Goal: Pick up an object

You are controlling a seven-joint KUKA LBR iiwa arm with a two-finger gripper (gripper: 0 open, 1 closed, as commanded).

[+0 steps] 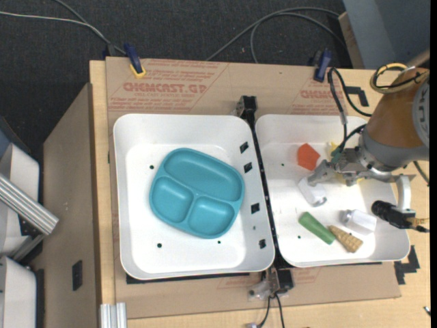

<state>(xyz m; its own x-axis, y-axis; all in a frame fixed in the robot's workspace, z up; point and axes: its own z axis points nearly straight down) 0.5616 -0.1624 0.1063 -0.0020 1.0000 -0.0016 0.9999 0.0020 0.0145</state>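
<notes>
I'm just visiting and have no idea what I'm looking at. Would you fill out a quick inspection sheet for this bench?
Surface: cardboard-covered bench bearing a left bin and a right bin, side by side.
Job's things: in the right bin, an orange block, a green stick, a tan cone, two small pale pieces.
Clutter: a blue divided plate in the left bin.
Grippers: gripper low over the right bin, beside the orange block; grasp unclear.
Cables: black leads across the floor behind; a yellow loop on the arm.
Surroundings: dark carpet; blue clamps on the far edge.

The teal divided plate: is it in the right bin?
No, the teal divided plate lies in the left bin.
</notes>
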